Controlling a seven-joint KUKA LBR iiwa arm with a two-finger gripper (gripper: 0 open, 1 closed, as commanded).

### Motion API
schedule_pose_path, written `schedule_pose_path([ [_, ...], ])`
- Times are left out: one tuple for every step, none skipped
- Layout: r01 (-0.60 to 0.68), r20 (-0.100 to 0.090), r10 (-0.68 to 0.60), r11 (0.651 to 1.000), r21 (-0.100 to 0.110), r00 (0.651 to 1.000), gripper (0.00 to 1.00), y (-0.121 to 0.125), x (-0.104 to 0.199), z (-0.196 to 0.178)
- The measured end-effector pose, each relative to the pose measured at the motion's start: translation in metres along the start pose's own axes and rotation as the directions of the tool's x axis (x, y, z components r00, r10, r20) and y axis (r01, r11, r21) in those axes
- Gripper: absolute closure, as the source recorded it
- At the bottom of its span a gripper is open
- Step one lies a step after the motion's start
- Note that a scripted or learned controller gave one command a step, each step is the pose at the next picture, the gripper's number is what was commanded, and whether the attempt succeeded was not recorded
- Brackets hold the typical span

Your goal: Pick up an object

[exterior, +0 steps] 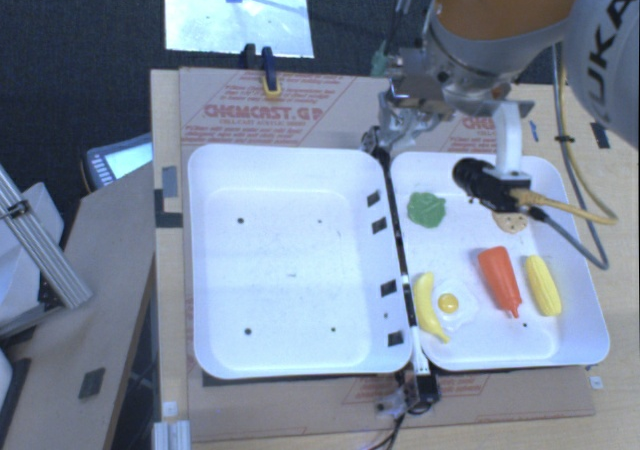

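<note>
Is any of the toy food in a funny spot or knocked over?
Nothing looks spilled or broken. All the toys sit in the right bin: green lettuce, a banana touching a fried egg, an orange bottle, corn and a cookie. The one oddity: the banana lies against the bin's left wall.

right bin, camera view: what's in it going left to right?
banana → fried egg → orange bottle → corn cob. Skipped the green lettuce piece; it sits farther back and spans the banana and egg columns.
</note>
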State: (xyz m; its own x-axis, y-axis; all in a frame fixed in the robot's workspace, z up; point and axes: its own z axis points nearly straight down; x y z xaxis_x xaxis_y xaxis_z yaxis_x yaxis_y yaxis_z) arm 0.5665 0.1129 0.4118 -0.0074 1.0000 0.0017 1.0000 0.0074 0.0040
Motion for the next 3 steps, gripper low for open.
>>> schedule_pose_path([
  [-0.002, 0.0, 0.002, 1.0, -0.002, 1.0, 1.0, 0.0, -0.002, -0.011],
  [-0.002, 0.002, 0.002, 1.0, 0.007, 1.0, 1.0, 0.012, 0.018, 0.044],
  [-0.006, 0.005, 0.006, 1.0, 0.021, 1.0, 1.0, -0.033, 0.028, 0.216],
])
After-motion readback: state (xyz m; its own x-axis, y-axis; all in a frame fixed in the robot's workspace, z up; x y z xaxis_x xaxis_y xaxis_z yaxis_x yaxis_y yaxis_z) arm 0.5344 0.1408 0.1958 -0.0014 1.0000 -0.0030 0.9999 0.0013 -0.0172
